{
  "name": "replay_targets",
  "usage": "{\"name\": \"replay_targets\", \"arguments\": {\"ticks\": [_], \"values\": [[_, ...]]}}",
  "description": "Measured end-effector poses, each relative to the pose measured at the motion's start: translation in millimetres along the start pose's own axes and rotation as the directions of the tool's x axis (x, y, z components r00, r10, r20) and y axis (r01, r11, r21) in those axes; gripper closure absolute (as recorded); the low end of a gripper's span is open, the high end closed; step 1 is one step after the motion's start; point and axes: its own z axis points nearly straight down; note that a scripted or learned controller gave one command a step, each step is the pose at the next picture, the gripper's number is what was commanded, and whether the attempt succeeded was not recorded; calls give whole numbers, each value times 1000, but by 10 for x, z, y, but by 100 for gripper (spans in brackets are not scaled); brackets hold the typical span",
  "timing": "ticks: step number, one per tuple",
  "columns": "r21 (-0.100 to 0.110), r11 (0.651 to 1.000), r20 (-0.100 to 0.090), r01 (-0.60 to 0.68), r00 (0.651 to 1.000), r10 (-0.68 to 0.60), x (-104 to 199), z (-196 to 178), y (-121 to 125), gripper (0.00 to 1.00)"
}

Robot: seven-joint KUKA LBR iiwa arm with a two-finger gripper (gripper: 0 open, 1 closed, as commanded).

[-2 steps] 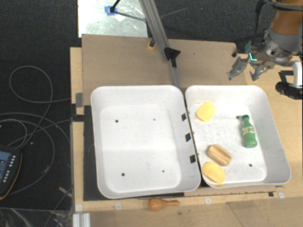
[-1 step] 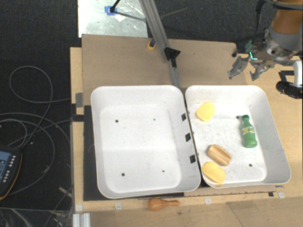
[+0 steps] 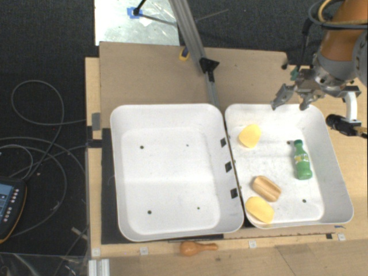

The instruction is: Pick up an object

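Note:
The right bin (image 3: 330, 154) holds a green bottle (image 3: 301, 160) lying near its right side, a pale yellow piece (image 3: 249, 135) at its upper left, a tan bun-like item (image 3: 267, 188) and a yellow piece (image 3: 260, 209) near the front. My gripper (image 3: 292, 100) hangs over the far rim of the right bin, above and apart from all the objects. Its two fingers are spread open with nothing between them.
The left bin (image 3: 123, 154) stands beside the right one. An orange pear-shaped object (image 3: 197, 247) lies on the bench in front of the bins. A grey slanted pole (image 3: 192, 33) crosses the back of the bench. Cables and a pendant lie on the floor at left.

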Motion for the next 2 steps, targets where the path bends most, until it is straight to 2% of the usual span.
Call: {"name": "replay_targets", "arguments": {"ticks": [2], "values": [[1, 1000, -1, 0, 1000, 0, 105, 957, -120, 0]]}}
